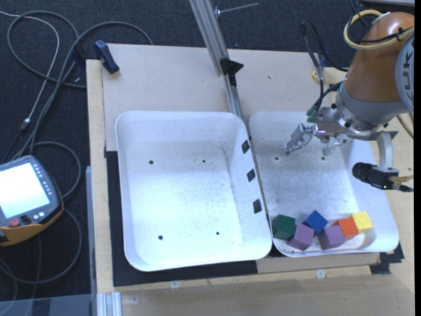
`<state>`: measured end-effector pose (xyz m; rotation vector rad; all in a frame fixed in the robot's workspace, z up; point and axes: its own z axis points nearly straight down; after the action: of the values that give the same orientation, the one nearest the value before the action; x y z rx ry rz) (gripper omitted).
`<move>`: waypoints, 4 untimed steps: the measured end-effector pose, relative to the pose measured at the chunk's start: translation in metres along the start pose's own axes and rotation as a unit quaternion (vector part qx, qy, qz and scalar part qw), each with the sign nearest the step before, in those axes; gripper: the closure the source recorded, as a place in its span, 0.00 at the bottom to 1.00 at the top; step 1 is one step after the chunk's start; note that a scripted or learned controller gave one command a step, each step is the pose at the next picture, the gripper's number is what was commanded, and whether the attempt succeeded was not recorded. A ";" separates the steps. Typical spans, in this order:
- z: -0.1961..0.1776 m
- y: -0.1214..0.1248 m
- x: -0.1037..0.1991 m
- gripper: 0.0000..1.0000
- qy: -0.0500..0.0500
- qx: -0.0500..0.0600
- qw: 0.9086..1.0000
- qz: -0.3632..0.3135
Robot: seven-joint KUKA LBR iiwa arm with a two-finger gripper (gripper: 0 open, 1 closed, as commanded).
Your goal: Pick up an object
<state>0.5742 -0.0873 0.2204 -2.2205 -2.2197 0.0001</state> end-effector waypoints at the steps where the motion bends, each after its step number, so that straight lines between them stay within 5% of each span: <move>1: 0.031 0.002 -0.093 0.00 -0.002 0.000 1.000 0.003; 2: 0.126 0.012 -0.079 0.00 0.001 0.004 1.000 -0.001; 3: 0.109 0.014 -0.080 1.00 0.000 -0.002 1.000 -0.001; 4: 0.016 -0.041 0.016 1.00 0.002 -0.002 1.000 -0.004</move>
<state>0.5330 -0.0717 0.2041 -2.2115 -2.2295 -0.0098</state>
